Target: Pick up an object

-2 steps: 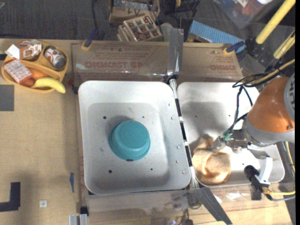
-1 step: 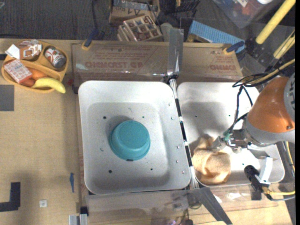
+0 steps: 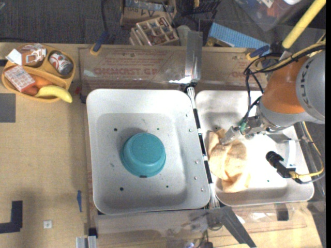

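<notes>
1. Where the arm reaches in on your right, the end effector [image 3: 231, 134] sits low in the right bin [image 3: 269, 187], at the tan cloth [image 3: 229, 161]; you can't tell its state.
2. Left bin [image 3: 103, 112]: you've got a teal bowl [image 3: 144, 154], upside down.
3. Counter [image 3: 41, 164], far left: yellow tray [image 3: 15, 81] with a banana [image 3: 55, 92].

I see 1 teal bowl [image 3: 144, 154] mid left bin [image 3: 103, 112]; a tan cloth [image 3: 230, 161] crowds the right bin's [image 3: 269, 187] left half.
</notes>
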`<control>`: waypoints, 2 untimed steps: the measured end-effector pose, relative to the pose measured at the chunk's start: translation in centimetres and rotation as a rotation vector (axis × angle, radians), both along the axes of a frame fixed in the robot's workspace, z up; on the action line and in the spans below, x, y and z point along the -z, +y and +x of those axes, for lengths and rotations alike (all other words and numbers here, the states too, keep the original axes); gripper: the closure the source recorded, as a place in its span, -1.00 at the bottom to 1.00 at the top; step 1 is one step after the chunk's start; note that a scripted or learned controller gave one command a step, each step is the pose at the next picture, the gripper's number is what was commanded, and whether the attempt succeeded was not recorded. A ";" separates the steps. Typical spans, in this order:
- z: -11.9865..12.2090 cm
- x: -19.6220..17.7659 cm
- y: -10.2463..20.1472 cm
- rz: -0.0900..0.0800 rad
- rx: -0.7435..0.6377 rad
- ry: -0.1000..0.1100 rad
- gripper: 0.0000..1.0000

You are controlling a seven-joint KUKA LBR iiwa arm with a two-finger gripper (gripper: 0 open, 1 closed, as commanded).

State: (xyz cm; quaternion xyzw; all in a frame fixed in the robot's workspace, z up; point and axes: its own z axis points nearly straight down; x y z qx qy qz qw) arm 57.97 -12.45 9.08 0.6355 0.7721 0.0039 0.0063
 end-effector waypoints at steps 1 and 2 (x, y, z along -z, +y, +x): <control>-3.0 0.0 1.4 -0.001 -0.112 0.001 -1.00; 2.6 0.0 1.1 -0.002 -0.145 0.001 -1.00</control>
